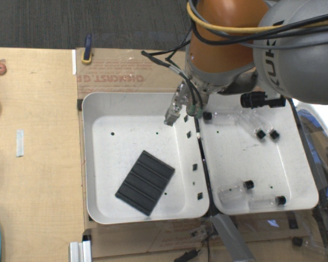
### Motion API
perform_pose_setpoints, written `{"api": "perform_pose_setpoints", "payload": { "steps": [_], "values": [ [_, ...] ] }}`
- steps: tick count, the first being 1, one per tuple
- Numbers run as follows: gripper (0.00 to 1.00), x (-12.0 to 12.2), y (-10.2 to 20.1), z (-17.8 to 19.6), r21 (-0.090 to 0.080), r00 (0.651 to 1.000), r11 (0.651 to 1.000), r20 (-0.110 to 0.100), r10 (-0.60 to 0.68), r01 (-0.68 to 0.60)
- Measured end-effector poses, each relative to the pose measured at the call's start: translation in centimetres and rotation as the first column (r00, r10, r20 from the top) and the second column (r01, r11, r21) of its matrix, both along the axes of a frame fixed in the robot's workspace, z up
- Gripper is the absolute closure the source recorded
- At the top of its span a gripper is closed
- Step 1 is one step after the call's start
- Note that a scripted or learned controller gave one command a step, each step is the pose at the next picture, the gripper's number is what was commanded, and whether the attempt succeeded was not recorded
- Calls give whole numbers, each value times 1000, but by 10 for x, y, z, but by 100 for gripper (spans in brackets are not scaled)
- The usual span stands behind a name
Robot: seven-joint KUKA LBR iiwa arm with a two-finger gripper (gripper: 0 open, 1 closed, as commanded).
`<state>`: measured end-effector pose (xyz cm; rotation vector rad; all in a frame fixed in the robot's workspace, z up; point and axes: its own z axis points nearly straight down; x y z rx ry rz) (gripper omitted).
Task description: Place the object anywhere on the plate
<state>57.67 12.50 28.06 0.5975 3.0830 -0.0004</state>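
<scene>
A black ribbed rectangular plate (146,182) lies flat and askew on the floor of the left bin (98,146), toward its front. My gripper (174,113) hangs under the orange wrist band over the back right corner of that bin, close to the divider between the bins. It is well above and behind the plate. From this angle its tip is a small silver shape, and I cannot make out anything held in it. Two small black pieces (267,135) and clear parts with black caps (249,185) lie in the right bin (303,168).
The arm's bulk covers the back of the right bin. Cables loop from the wrist over the cardboard sheet (120,72) behind the bins. A wooden bench top (33,146) with small items lies to the left. Small black specks dot the divider wall.
</scene>
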Motion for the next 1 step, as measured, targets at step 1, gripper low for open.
{"api": "perform_pose_setpoints", "payload": {
  "steps": [1],
  "values": [
    [100, -83, -24, 23, 0, 962, 962, 0, 271, -271]
  ]
}}
